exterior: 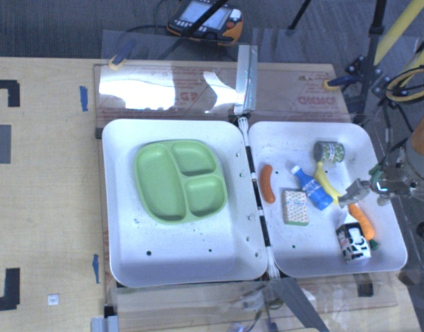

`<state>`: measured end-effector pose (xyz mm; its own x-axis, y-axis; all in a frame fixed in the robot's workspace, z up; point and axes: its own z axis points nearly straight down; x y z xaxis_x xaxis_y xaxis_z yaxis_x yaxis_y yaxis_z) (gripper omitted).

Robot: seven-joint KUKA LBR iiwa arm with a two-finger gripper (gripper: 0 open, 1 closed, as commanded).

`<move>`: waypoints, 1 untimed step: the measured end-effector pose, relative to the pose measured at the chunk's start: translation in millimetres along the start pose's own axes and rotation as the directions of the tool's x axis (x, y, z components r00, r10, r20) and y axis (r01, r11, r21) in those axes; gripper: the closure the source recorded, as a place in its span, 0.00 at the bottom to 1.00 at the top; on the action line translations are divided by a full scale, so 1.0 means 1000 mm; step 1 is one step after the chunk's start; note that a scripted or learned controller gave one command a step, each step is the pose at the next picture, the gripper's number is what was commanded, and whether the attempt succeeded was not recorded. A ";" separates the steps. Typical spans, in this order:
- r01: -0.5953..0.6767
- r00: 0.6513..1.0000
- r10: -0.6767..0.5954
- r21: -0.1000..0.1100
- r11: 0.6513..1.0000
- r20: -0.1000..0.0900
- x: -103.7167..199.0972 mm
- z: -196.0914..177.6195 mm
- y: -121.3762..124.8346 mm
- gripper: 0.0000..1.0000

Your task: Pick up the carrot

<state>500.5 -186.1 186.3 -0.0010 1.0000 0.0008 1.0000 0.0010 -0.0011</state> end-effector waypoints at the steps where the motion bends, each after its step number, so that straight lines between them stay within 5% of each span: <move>1: -0.066 0.998 0.066 0.000 0.998 0.000 0.053 0.037 0.016 0.00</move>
<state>516.6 -133.4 149.8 0.0647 0.9979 0.0012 0.9979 -0.0647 -0.0016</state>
